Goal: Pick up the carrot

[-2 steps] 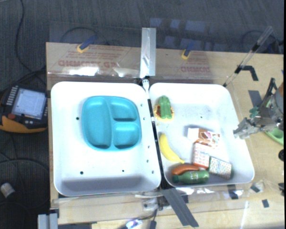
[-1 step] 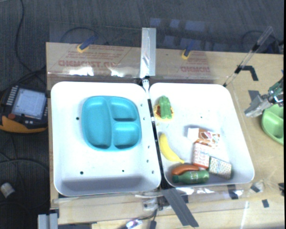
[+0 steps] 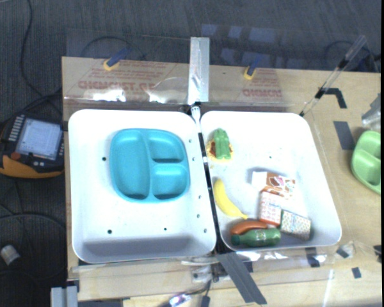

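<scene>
While the approach step has yet to begin, the carrot lies against the near wall of the right bin, touching a dark green vegetable, just beside the banana. Pincer state: cannot be told. The next move likely calls for a descent clear of both neighbours.

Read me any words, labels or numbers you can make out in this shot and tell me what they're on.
None can be read for certain.
Clear sheet behind the bins: red lettering, too blurred.
Small boxes in the right bin: printed patterns, too small.
Handheld screen at the left: glowing, illegible.
</scene>
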{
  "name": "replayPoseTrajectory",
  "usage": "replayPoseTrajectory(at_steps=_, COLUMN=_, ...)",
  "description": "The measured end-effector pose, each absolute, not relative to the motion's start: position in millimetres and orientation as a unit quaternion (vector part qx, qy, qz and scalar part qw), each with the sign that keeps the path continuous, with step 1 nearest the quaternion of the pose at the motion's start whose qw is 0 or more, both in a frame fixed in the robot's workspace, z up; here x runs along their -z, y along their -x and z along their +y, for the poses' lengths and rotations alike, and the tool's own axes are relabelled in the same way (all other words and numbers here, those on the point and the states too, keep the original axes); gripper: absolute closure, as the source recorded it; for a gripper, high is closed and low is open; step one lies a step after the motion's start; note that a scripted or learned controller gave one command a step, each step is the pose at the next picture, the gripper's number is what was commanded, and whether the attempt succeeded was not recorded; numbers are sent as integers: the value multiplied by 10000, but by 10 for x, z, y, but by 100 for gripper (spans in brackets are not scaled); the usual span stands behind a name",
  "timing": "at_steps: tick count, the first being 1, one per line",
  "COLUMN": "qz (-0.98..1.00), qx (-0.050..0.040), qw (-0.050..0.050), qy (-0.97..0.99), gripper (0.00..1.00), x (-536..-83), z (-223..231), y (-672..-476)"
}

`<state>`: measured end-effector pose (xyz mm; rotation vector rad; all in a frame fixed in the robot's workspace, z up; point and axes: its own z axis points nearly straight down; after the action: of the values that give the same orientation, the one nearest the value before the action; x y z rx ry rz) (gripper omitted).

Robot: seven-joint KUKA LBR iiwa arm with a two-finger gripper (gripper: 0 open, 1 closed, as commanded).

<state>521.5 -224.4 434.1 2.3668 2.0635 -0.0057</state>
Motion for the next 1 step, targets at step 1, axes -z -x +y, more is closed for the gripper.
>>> replayPoseTrajectory(at_steps=1, qz=6570, qx=42, qw=15, qy=-7539, gripper=100, x=-4433, z=-2251, y=-5221)
